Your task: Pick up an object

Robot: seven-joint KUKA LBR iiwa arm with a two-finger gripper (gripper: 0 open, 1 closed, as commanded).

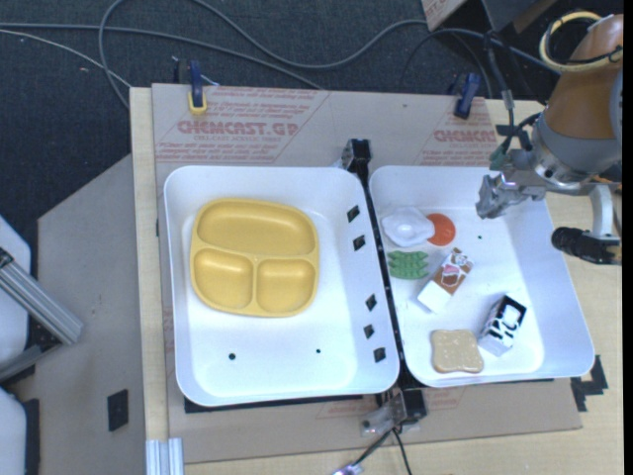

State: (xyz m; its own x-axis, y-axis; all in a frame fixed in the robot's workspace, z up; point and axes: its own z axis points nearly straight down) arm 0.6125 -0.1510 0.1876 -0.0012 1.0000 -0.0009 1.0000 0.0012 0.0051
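Two white bins share the tabletop; the gripper hangs over the right bin's far edge, jaw state unreadable, and should descend squarely onto the toast near its front rim.

In the right bin, your open floor lies along the right side and upper middle. Items crowd its left half: white lid, orange disc, green piece, small carton, toast slice, black-and-white box. The yellow tray fills the left bin's upper part.
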